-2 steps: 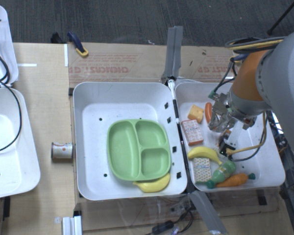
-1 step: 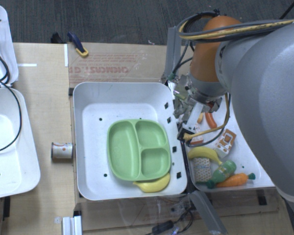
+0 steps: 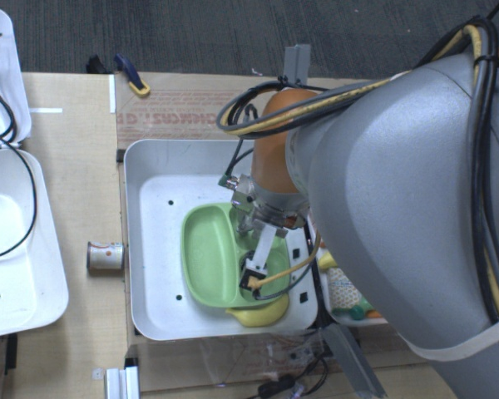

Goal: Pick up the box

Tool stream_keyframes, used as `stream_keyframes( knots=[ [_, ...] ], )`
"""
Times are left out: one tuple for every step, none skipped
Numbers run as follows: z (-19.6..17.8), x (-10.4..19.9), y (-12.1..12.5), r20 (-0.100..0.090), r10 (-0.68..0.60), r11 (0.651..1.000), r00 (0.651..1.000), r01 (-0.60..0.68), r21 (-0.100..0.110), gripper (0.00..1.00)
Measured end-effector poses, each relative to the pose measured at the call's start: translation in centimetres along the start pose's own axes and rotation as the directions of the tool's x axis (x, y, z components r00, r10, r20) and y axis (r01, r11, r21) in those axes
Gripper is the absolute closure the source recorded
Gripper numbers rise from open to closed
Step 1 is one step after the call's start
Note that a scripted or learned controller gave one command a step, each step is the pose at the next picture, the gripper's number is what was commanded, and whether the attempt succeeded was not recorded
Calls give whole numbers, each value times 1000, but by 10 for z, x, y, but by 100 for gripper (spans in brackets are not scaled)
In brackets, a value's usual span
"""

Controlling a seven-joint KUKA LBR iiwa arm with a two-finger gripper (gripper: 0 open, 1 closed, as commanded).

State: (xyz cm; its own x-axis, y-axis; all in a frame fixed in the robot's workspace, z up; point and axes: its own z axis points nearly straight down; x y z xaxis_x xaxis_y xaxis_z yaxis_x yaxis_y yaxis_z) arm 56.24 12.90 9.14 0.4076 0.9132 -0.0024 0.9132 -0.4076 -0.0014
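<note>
The grey arm (image 3: 399,206) takes up most of the right side and reaches down into the nearer of the two white bins (image 3: 145,306). The other bin (image 3: 41,298) sits to the left with a black cable trailing over it. My reading is that this is the approach step: nothing is visibly held, and the pick itself is not yet done.

A pale green dish (image 3: 208,252) lies in the middle of the occupied bin, and the pincer (image 3: 251,233) hangs over its right half. Whether the pincer is spread or pressed together cannot be told from this angle, because the wrist hides it.

The box (image 3: 347,293) (or what I take for it, a pale printed corner with orange and green marks) peeks out from beneath the arm at the bin's right edge. It is near the pincer but apart from it, on the far side from the dish. A yellow piece (image 3: 262,314) juts from under the dish's lower rim.

The next move probably calls for shifting right, off the dish, to centre over the box before descending.

On the desk (image 3: 91,181) between the bins rests a small can (image 3: 106,256).
</note>
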Motion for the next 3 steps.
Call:
stream_keyframes(
  knots=[
    [-118,-58,36,1,152,988,988,-152,0,100],
    [-280,-95,96,1,-102,995,995,102,0,100],
    [-289,-100,100,3,174,985,985,-174,1,100]
  ],
)
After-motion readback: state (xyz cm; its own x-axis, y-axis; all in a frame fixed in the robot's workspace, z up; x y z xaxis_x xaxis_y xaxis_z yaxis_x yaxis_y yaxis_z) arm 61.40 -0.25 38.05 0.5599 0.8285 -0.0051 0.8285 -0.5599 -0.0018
